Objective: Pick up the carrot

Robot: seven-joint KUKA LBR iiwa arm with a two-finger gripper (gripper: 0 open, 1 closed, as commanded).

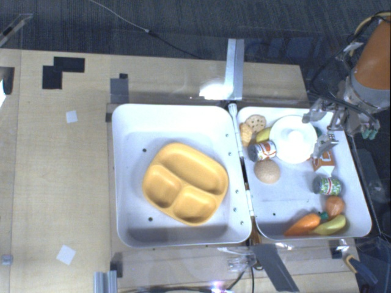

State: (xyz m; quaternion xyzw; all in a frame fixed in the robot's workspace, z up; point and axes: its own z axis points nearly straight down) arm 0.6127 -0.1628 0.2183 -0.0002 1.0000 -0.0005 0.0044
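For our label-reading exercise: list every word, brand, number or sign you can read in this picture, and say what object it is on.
No text can be read.
Can lying in the right bin: red and white label, print too blurred.
Small carton beside the white plate: markings too small.
Round green item: coloured pattern, no legible words.

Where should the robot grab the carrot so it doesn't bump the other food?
Probably the carrot's thick orange middle, coming straight down from above. It lies flat and slanted near the front wall of the right bin, and a yellow-green fruit touches its green end, so the jaws should close across the body, away from that end.
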